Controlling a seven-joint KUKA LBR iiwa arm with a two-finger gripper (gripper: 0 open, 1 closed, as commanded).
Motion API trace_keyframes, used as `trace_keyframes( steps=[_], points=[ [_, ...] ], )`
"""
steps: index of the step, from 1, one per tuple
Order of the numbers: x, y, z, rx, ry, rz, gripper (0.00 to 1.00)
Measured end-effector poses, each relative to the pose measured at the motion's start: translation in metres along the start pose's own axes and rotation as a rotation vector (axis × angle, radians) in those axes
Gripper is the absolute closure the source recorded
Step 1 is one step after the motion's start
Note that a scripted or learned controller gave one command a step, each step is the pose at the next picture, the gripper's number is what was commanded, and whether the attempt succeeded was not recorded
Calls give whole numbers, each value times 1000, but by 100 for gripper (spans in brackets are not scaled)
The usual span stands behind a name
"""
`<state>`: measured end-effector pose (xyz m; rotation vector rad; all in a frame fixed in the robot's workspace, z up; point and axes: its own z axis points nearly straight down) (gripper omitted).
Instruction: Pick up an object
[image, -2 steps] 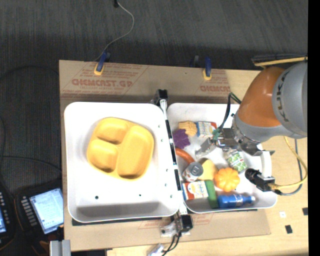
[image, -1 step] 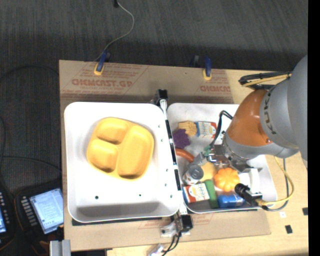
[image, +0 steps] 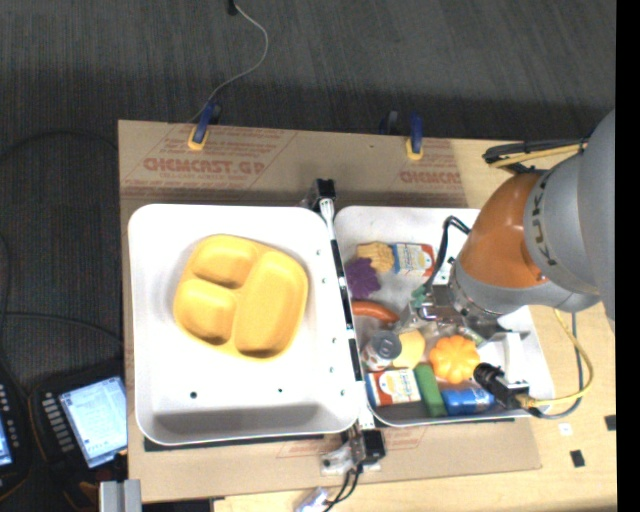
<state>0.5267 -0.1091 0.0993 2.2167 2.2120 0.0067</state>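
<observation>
A brown board (image: 300, 160) on dark carpet (image: 100, 60) bears two white bins. The left bin (image: 160, 400) holds one yellow three-compartment tray (image: 240, 295). The right bin (image: 535, 350) holds one orange pumpkin-shaped toy (image: 452, 358), green block (image: 430, 390), blue block (image: 465, 400), purple grapes (image: 360, 275). The gripper (image: 435, 305) hovers there, grip unclear.

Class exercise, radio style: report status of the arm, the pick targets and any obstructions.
Gripper low in the right bin, fingers' state unreadable. Nothing seen held. Orange pumpkin-shaped toy and purple toy close by, items crowded together. Yellow tray alone in left bin.
</observation>
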Motion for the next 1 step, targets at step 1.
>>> trace_keyframes(
  steps=[1],
  points=[
    [63,36,-86,9,4,-4,100]
  ],
)
